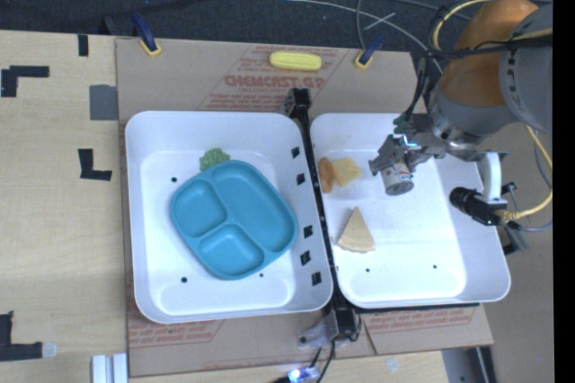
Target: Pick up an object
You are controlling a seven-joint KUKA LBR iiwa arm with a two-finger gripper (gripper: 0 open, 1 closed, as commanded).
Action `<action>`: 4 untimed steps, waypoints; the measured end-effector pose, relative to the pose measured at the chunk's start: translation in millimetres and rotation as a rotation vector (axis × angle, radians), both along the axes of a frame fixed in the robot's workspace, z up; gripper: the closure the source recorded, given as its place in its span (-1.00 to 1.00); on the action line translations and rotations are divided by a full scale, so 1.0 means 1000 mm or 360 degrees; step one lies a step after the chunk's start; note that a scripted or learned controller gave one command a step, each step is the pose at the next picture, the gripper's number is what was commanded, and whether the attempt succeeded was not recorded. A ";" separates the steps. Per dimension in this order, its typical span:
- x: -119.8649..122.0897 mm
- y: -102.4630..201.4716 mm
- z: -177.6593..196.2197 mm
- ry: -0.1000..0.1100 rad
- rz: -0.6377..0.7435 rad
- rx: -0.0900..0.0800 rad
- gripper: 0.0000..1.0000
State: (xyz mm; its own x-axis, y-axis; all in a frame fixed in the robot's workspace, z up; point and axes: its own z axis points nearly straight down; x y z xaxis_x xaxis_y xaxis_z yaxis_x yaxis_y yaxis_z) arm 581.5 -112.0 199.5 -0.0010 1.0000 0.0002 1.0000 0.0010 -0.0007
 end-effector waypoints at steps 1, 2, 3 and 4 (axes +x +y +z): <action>-0.016 0.053 -0.006 0.0003 0.0006 0.0001 1.00; -0.029 0.104 -0.011 0.0005 0.0007 0.0001 1.00; -0.036 0.150 -0.013 0.0004 0.0007 0.0001 1.00; -0.043 0.209 0.005 0.0000 0.0012 0.0003 1.00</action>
